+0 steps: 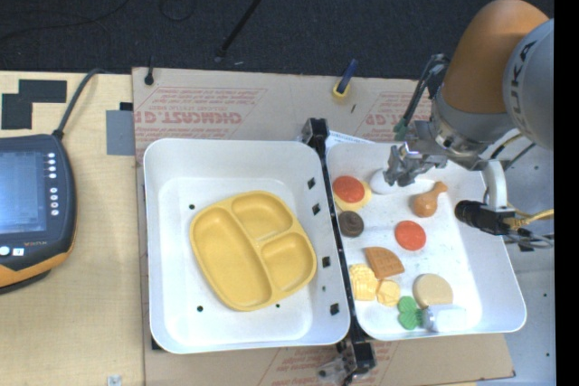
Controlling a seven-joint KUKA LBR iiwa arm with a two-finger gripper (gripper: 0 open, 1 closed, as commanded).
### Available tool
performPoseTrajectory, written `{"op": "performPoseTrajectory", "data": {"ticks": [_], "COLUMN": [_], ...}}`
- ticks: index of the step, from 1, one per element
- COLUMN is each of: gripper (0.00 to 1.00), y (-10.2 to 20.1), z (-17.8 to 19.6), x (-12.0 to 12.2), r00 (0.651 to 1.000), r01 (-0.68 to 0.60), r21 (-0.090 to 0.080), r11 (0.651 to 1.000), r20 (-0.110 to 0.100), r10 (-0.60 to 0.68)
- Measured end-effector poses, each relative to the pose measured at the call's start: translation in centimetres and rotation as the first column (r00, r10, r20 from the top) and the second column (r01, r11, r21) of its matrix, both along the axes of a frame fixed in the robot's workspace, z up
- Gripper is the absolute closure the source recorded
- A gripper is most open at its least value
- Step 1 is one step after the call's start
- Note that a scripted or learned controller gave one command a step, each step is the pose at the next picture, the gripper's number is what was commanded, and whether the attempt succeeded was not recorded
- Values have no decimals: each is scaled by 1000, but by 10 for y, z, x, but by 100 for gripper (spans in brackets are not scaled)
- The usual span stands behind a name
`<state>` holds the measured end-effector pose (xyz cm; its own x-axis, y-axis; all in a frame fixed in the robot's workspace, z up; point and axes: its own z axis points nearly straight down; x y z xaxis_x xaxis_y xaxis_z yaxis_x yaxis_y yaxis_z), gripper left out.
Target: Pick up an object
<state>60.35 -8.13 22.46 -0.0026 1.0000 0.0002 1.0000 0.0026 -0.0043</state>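
The claw (395, 174) is seen low over the far part of the right bin (493, 280), beside a white object (384, 187). It cannot be told whether it grips anything. An orange round piece (349, 191) lies just to the left.

Pincer (399, 169) low in right bin (507, 285), yellow tray (251, 249) in left bin (172, 194)

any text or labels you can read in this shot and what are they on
"KUKA", partly seen, runs down the grey arm casing beside the orange band.
Red printed lettering on the brown cardboard sheet behind the white bins is upside down; it seems to read "CHEMCAST GP", not certain.
More red print on the cardboard's front edge: too blurred to read.
The handheld control pendant's screen: too small to read.
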Motion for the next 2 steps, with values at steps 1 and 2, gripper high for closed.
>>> {"op": "performPoseTrajectory", "data": {"ticks": [1,2], "gripper": [100,100], "y": [13,15], "z": [3,2], "x": [5,3], "r00": [1000,1000], "r01": [2,2], "r21": [0,0], "r11": [1000,1000], "r20": [0,-2], "r10": [-2,-2]}}
